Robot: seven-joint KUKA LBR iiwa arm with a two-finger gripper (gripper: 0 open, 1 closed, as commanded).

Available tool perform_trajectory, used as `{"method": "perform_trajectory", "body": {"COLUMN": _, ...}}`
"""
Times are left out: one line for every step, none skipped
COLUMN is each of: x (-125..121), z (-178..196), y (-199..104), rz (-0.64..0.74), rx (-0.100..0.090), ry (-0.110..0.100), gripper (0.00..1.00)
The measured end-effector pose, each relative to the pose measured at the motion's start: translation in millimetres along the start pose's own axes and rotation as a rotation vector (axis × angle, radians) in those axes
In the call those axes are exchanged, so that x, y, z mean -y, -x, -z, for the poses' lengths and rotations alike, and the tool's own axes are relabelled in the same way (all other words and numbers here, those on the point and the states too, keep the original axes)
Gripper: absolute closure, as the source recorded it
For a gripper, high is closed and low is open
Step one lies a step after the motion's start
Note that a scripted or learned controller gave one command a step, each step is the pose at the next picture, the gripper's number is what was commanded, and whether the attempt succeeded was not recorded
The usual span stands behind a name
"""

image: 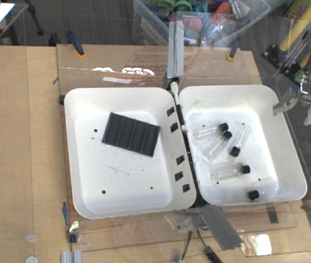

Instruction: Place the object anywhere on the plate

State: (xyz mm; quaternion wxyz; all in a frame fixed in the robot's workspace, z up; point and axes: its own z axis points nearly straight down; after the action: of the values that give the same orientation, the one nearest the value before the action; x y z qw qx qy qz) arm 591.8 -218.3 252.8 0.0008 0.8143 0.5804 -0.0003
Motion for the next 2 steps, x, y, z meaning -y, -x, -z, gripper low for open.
{"method": "perform_trajectory", "body": {"x": 40.1, "z": 95.8, "y": 7.8, "rz": 0.369, "rx": 0.000, "ry": 0.003, "gripper": 0.00}}
{"method": "perform_trajectory", "body": {"x": 43.2, "z": 96.1, "y": 20.6, "rz": 0.582, "rx": -0.001, "ry": 0.000, "gripper": 0.00}}
